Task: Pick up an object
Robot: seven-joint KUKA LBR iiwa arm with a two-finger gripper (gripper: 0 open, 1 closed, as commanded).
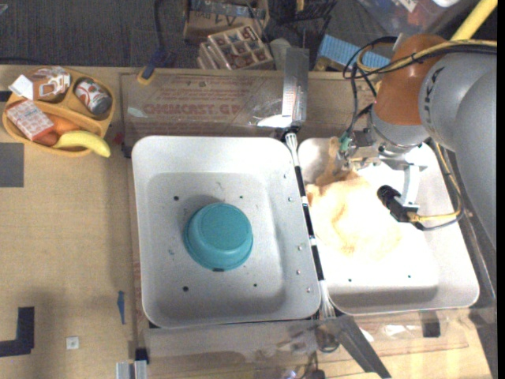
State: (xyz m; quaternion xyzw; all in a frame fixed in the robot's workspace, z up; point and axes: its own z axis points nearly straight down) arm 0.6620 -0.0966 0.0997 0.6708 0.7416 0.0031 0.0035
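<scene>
Down in the right bin (454, 279) lies a pale yellow-cream cloth (355, 215), soft and crumpled, spread loosely over the bin's floor with a bunched fold toward the upper left corner, close against the wall that meets the other bin. Its edges blur into the white plastic, so the exact outline is hard to call.

The arm (461, 93) comes in from the right, smooth grey casing with a glossy orange band at the wrist, cables looping around it. The tool (347, 155) sits low over the far left corner of that right bin, right at the cloth's bunched end. Whether it is gripping anything I cannot tell from this angle; the wrist and brackets hide that part.

Over in the left bin (150, 212), a teal bowl (220, 236) rests upside down near the centre, round, smooth, matte plastic, standing alone on the shallow white floor.

Both bins are moulded white trays with rounded corners and raised rims, touching side by side on the tan tabletop (63, 243). At the tabletop's far left corner an orange dish (24, 129) holds toy food, with a yellow banana (85, 141) along its front edge. A flat cardboard sheet (197, 105) lies behind the bins.
</scene>
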